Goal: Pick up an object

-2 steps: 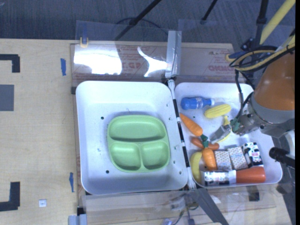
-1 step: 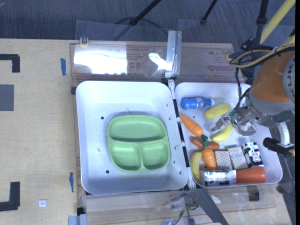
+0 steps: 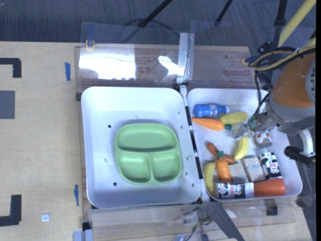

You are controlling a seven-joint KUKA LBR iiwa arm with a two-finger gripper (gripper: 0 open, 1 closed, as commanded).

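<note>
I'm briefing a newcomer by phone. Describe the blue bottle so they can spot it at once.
Start at the right bin, the one crowded with toy food. Look to its far left corner, next to the divider between the bins. The blue bottle lies there on its side just above a carrot; it is the one blue thing in that bin.

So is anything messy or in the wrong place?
Nothing looks spilled or broken. The toy food is piled up in the right bin, with a carrot and blue bottle near the divider. The green tray sits alone, slightly tilted, in the left bin.
</note>
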